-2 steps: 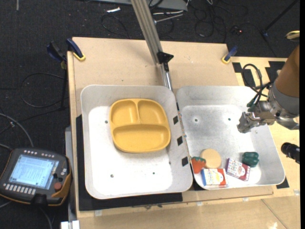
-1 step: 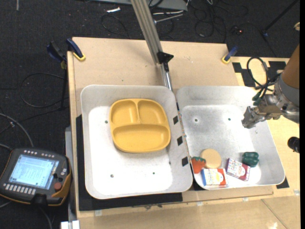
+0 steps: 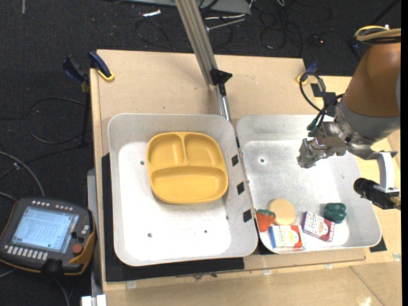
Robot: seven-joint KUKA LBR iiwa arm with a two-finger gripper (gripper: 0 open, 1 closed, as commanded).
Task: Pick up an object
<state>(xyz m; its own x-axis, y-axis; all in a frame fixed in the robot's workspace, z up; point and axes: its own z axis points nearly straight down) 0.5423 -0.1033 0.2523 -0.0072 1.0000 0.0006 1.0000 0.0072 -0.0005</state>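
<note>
I hang my gripper [image 3: 308,157] over the right bin [image 3: 280,148] — smooth, matte white. Whether my jaws are spread or pressed together I cannot tell. At five o'clock below me cluster small objects: a tan round disc [image 3: 282,211], a glossy carton [image 3: 285,237], a pink box [image 3: 317,226], a dark-green lump [image 3: 335,211]. The left bin [image 3: 127,190] bears a yellow three-compartment plastic tray [image 3: 187,167].

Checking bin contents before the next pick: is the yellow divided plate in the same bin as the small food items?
No, the yellow plate lies in the left bin, while the small items cluster in the right bin.
</note>
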